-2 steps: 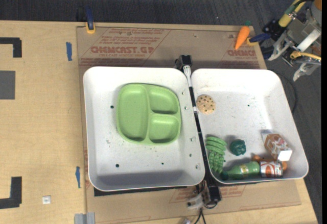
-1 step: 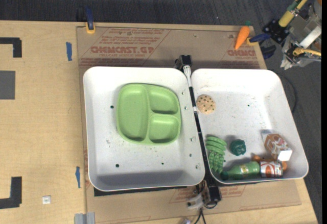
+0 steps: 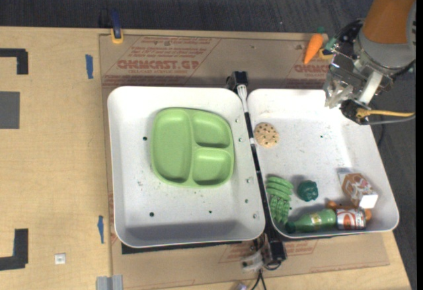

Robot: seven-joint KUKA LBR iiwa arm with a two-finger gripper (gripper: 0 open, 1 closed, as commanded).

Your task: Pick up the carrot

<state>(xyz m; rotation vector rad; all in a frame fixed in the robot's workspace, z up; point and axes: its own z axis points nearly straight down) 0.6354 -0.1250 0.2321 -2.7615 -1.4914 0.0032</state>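
camera view: carrot (image 3: 312,49) lying on the brown sheet (image 3: 198,57) just beyond the far rim of the right bin (image 3: 377,156), outside both bins, orange body w/ a green stub at the upper right end, tilted, thin end pointing down-left. looks like a small toy carrot, so prob. light, stiff, smooth plastic or rubber, a bit slippery; tapered, so likely to squirt out if pinched near the tip. best taken across the thick upper half, jaws square to the long axis. lying flat on the sheet, so a low approach needed; nothing breakable about it, by the look.

gripper (image 3: 345,98) hanging over the far right corner of the right bin, near the carrot but apart from it, nothing seen between the fingers; how far open: cannot tell, too blurred and dark.

writing: red print on the brown sheet, upside down and mirrored-looking, reads approx. "chemcast gp", repeated at the right by the carrot, partly cut off. bottle (image 3: 327,219) in the right bin w/ a red and white label, text too small to read. wrapped snack (image 3: 357,186) beside it, print illegible. cookie (image 3: 266,134), green toys (image 3: 291,193) and the green divided plate (image 3: 193,146) in the left bin (image 3: 125,170): no writing seen. blue tape marks on the table (image 3: 46,170), unlabelled.
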